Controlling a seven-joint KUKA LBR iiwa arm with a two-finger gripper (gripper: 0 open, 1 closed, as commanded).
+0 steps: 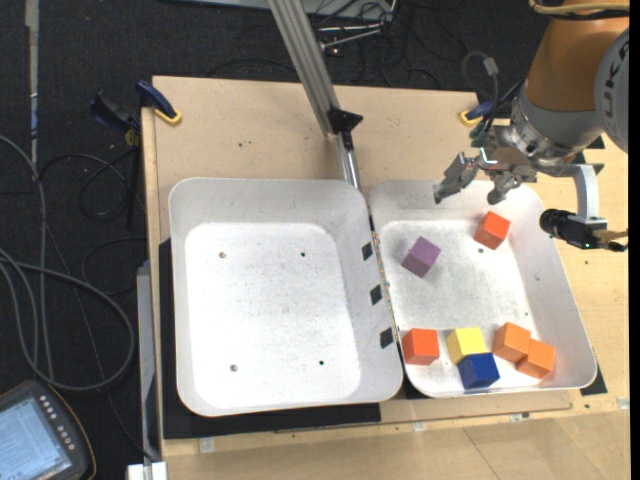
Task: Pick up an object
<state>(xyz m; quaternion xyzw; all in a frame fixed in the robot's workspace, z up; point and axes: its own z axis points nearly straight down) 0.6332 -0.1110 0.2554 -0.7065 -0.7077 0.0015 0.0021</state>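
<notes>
My end effector (478,182) hangs open and holding nothing over the right white plastic bin's (560,286) far edge. An orange cube (491,230) sits just near of it, a purple cube (421,256) to its left. Four more blocks crowd the near wall.

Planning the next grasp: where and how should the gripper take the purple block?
Probably from straight above, fingers closing on two opposite side faces of the purple block. It lies alone in the right bin, apart from the walls and other blocks, so its sides look free. The gripper hovers near the bin's far edge.

Two white bins: left bin (200,268), right bin (560,298). Blocks: four orange (492,230) (421,345) (512,340) (538,358). One purple (421,256), one yellow (465,343), one blue (479,370).
</notes>
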